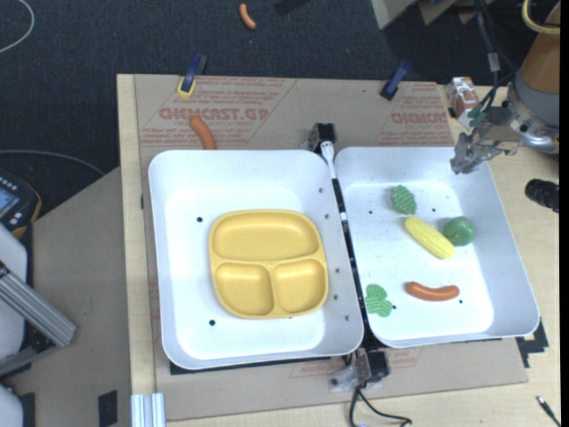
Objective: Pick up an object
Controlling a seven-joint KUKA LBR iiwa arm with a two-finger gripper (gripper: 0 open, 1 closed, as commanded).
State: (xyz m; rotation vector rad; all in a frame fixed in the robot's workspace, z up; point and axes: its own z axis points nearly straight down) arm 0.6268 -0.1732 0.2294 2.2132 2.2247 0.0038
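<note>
- Nearest the camera in the right bin (498, 314), a small green leafy piece (378, 300) lay close to the wall shared with the left bin (178, 238). It looked light and lumpy, and I judged that wall would crowd a grasp.
- Just beyond it lay a sausage (433, 291), flat and well clear of the walls. It was probably smooth, light plastic, likely to roll or slip, so it would be best taken across its narrow middle.
- Further back, a corn cob (428, 237) lay at a slant, touching or almost touching a green ball (460, 230). The cob looked stiff and ridged, which should give better hold across its middle. The ball seemed the likeliest to squirt away.
- Behind these sat a second green piece (403, 199), alone and open to approach from above.
- In the left bin rested a yellow divided plate (267, 262), broad and shallow, with little to pinch but its rim.
- At the far right corner of the right bin hung the gripper (464, 165), apart from every object and holding nothing I could see. I could not tell whether it stood wide or narrow.
- Farthest, on the worktop (267, 114), lay another orange sausage (203, 132).
</note>
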